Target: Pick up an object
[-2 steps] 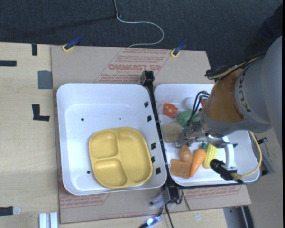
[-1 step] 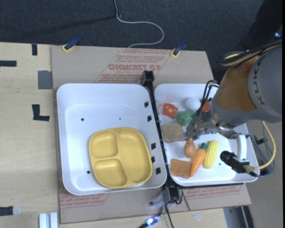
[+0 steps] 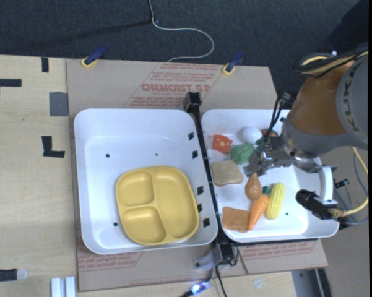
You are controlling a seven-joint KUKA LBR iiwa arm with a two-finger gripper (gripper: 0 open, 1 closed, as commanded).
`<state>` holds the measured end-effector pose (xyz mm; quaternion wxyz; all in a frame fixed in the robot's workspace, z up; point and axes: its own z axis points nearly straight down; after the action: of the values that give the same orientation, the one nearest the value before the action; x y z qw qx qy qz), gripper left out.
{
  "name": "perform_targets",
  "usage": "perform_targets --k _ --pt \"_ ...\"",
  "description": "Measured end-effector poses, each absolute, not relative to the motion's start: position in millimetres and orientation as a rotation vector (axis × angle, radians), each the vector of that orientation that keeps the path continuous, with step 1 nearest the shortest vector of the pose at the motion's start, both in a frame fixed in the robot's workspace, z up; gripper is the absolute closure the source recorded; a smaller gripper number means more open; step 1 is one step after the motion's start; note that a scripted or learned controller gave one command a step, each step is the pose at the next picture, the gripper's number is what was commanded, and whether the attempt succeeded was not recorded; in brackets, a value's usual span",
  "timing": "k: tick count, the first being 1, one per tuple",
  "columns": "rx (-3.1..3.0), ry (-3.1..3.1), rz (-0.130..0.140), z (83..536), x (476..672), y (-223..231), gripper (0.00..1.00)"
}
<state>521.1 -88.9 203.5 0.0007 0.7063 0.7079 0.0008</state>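
A camera looks down at a slant on 2 shallow white plastic bins set side by side on a sheet of brown cardboard. The left bin (image 3: 90, 135) holds 1 thing: a pale yellow plastic plate with 3 compartments (image 3: 156, 203), lying flat toward the near side of the bin.

The right bin (image 3: 309, 224) holds a cluster of toy foods. Toward its far left lies a small orange-red block (image 3: 221, 143). Just right of that is a green leafy toy vegetable (image 3: 241, 153), and beyond it, at the far side, a small white ball (image 3: 250, 133). Near the bin's left wall lies a tan slice of toy bread (image 3: 226, 173). Nearer the camera are a brown egg-shaped piece (image 3: 253, 187), an orange toy carrot (image 3: 257, 210) lying tilted, a yellow toy corn cob (image 3: 275, 200) touching the carrot's right side, and a flat orange wedge (image 3: 235, 219) by the near left corner.

A grey robot arm with an orange band (image 3: 319, 107) reaches in from the right, over the right bin. Its dark metal gripper (image 3: 260, 160) sits low among the toys, just right of the green vegetable and just beyond the brown egg-shaped piece. Whether its jaws are spread or closed cannot be told, and no toy can be seen between them.

A thin white cable (image 3: 186, 33) curls across the dark floor on the far side.
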Motion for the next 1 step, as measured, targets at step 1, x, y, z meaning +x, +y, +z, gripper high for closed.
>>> perform_targets --k 1 --pt "2.219 2.223 0.001 225.2 521.4 -88.2 1.00"
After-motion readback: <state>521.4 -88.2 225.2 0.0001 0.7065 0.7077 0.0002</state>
